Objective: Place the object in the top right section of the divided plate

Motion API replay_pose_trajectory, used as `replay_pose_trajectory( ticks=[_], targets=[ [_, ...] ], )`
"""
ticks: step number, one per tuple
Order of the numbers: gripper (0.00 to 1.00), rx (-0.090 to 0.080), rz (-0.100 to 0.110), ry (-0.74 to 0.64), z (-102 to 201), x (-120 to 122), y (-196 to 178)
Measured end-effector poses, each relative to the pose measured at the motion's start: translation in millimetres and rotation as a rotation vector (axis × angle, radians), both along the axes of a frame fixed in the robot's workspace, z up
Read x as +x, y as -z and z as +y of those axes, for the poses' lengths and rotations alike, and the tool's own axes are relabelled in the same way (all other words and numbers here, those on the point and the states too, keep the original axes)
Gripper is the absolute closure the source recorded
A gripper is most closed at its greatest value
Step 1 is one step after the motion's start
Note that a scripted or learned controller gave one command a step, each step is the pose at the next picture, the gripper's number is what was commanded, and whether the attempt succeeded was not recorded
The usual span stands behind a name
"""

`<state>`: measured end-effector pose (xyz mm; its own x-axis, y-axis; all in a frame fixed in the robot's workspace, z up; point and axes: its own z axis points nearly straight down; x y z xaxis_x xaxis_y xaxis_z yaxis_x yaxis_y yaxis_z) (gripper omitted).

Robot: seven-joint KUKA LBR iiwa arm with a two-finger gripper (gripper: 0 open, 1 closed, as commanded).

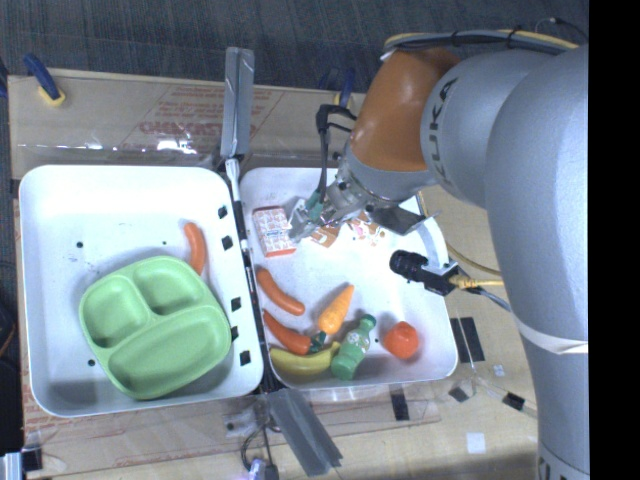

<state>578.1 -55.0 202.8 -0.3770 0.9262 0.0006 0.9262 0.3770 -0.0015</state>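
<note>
Two bins sit side by side: the left bin holds the green plate and one sausage just beside the plate's upper right corner, while the right bin holds the rest. There lie a small carton, two more sausages, a carrot, a banana, a green bottle and a tomato.

The gripper hangs low over the upper part of the right bin, close to the carton and some small printed packets. Whether its jaws are wide or closed I cannot tell from this slant, and nothing is clearly seen between them.

I judge the step in hand to be the pick: the arm is over the source bin, not the plate, and the plate's sections hold nothing. Which item is meant is unclear; the carton or a packet is likeliest, being nearest.

Next, the gripper needs a firm hold on one item alone, a lift clear of the bin wall and the divider, then a carry left to the plate's top right section, which lies near the loose sausage.
</note>
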Motion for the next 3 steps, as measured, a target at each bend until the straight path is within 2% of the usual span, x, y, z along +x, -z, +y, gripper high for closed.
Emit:
replay_pose_trajectory(
  ticks=[1,2,3],
  targets=[
    [1.00,0.000,0.004,0.333,-55.4,-58.5,80.3],
    [1.00,0.001,0.002,0.283,25.7,-101.7,11.4],
    [1.00,0.000,0.001,0.145,115.4,-102.1,11.5]
  ],
)
